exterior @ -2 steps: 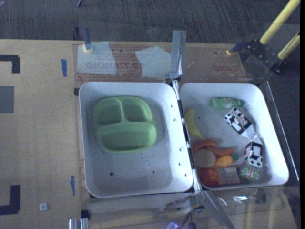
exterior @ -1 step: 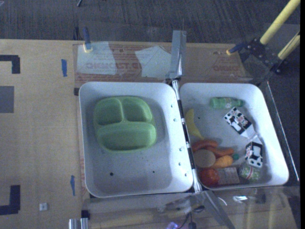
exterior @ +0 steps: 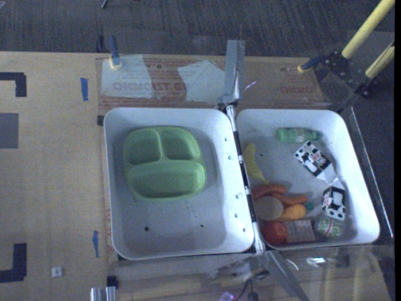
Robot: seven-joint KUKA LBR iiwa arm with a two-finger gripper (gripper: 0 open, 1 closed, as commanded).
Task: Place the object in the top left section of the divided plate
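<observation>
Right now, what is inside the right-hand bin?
The right bin holds a heap of toy food: a banana, carrots, a tomato, a green bottle and two black-and-white cartons. What lies under the heap is covered.

Two white bins (exterior: 119, 231) sit side by side — one green divided plate (exterior: 164, 162) at frame left, roughly ten small items at right, two black-and-white cartons (exterior: 311, 158) among them.
</observation>
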